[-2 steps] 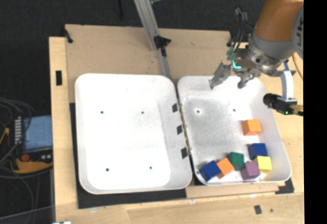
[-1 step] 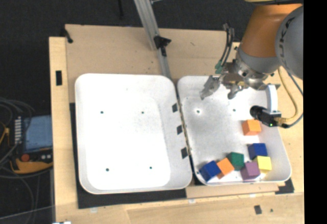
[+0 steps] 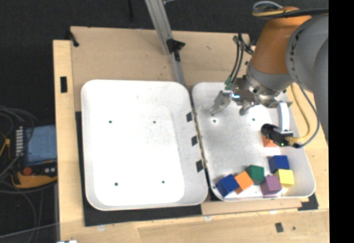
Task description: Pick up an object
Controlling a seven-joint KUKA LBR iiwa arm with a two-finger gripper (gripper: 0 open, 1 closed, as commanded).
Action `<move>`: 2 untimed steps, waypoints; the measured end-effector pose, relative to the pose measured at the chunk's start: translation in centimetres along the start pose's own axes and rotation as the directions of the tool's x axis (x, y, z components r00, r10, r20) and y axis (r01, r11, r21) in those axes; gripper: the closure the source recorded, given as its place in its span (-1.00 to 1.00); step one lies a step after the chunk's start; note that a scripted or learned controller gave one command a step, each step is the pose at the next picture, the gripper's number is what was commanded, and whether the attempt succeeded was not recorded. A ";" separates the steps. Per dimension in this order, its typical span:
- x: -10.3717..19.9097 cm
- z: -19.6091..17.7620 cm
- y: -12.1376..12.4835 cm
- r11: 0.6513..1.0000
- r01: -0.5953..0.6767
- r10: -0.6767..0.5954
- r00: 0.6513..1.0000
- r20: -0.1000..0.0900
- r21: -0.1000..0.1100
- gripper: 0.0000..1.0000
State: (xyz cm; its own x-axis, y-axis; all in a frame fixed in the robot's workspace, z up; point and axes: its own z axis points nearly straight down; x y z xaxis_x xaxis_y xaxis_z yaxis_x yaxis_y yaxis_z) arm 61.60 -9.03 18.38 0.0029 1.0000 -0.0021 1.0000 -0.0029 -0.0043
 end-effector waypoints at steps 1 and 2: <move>0.3 4.4 0.3 1.000 -0.003 0.003 1.000 0.000 0.000 -1.00; 0.3 3.0 0.5 1.000 -0.009 0.009 1.000 -0.003 -0.008 1.00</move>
State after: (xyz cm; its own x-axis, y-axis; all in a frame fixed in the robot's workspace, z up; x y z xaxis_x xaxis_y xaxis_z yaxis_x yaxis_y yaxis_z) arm 62.09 -8.73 15.38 0.0120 0.9999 0.0009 0.9999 -0.0120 0.0037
